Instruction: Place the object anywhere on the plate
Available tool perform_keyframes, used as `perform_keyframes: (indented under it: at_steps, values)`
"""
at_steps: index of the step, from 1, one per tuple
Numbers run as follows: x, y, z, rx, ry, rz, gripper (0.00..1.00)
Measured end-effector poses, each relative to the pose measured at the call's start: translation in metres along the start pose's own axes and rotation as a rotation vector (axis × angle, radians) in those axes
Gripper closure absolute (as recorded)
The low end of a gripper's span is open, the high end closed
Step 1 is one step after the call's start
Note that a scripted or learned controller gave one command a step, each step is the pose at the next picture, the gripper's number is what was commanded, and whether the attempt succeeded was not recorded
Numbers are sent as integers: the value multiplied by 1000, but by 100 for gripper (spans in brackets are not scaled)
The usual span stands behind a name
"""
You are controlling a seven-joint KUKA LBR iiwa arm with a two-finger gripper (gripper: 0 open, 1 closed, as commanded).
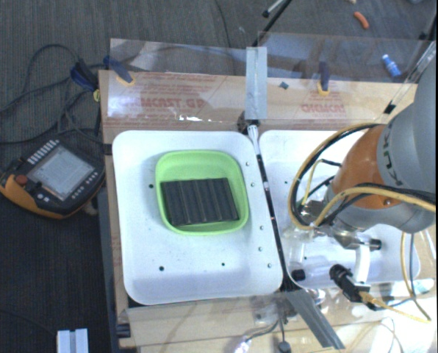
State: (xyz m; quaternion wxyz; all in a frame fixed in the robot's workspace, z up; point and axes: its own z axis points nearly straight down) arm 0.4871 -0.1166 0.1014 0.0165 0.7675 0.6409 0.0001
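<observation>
Arm (395, 175) low over right bin (278, 160), frame's lower right.
Green plate (200, 164) bearing dark ridged object (199, 201), centre of left bin (138, 226); claw (329, 259) state impossible to tell.

Faint, unreadable red print (mirrored) on cardboard (204, 103)

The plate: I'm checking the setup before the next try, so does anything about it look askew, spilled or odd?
The green plate sits flat in the left bin, slightly turned against the bin's edges. A dark ridged slab lies on it, toward its near side. Nothing looks spilled or broken. The arm is over the right bin.
</observation>
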Motion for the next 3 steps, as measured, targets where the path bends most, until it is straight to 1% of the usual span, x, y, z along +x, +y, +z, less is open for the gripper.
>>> perform_keyframes:
  at_steps: [1,2,3]
  values:
    - [71,-16,-83,28,20,-163,100]
    - [71,-16,-83,28,20,-164,0]
    - [38,52,-103,27,19,-98,0]
